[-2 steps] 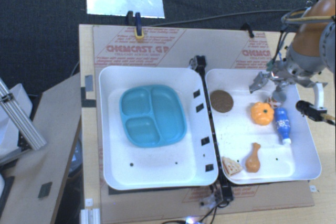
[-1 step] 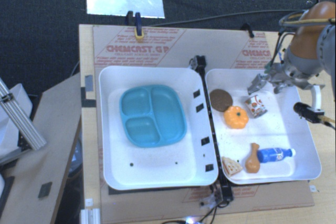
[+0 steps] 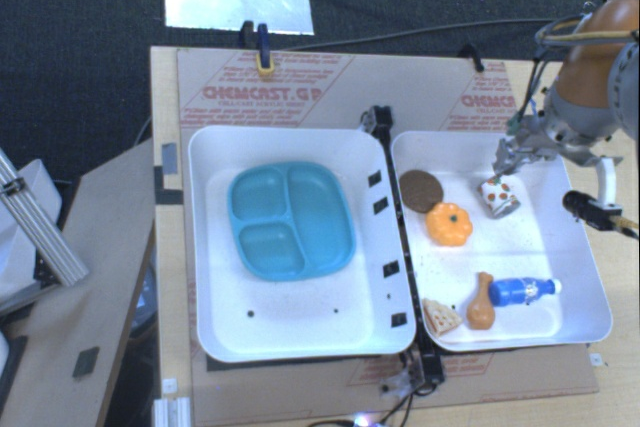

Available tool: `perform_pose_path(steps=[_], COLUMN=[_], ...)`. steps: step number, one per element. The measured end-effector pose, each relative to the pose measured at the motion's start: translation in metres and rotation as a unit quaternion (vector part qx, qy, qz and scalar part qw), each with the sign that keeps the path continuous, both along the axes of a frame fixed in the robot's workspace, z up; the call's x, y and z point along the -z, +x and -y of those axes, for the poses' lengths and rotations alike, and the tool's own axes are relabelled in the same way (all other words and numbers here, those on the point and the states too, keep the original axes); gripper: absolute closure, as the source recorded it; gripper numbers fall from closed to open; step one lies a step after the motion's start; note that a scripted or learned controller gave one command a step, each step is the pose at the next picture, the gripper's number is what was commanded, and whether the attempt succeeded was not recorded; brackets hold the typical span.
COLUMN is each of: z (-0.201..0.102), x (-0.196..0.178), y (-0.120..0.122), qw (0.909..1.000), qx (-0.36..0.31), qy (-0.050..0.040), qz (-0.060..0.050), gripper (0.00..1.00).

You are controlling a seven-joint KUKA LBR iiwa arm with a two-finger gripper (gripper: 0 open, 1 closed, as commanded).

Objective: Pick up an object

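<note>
Camera view: die [image 3: 499, 198] just below jaws

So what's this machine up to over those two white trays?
A robot arm is reaching in from the right, trying to pick something up. Its pincer hangs just above a small white dotted block in the right tray, nothing lifted yet. That tray also holds a brown disc, an orange pumpkin, a blue bottle and other toys. The left tray holds a blue divided plate.

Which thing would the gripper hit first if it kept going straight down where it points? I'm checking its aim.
Probably the white spotted block, lying just below the gripper in the right bin. Height above it is hard to judge from this slanted view.
</note>
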State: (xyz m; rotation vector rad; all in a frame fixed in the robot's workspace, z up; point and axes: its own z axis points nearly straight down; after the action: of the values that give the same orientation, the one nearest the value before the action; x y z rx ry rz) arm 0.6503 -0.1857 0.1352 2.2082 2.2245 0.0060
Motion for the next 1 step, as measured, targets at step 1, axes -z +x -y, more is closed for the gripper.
perform_pose_path(steps=[1], z=[-0.0045], x=[-0.0498], y=[-0.0061], qw=[1.0], qx=[0.001], qy=[0.0005], qz=[-0.001], gripper=[1.0])
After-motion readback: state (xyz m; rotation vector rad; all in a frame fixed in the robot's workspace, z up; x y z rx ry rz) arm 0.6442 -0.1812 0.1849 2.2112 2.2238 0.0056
